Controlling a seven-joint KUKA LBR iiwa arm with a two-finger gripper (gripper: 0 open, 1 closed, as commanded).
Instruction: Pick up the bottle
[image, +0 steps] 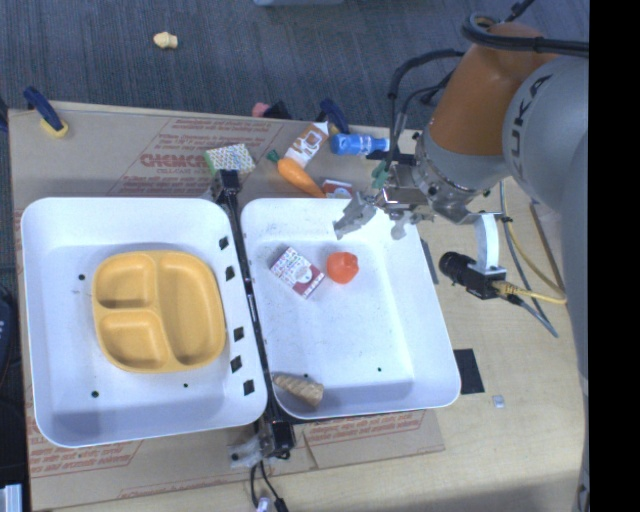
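Beyond the right white plastic bin's (440, 340) far rim, note the small blue plastic bottle (358, 145) lying on cardboard, long axis left-right. Your grey two-finger gripper (372, 218) hangs just inside that rim, fingers spread and empty; the bottle lies just beyond it.

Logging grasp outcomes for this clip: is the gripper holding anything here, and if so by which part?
Nothing is held. The gripper hangs with its jaws open over the right bin's top edge, nothing between them.

The bottle (357, 144), blue with a pale cap end, lies on its side on the cardboard beyond the right bin (430, 330).
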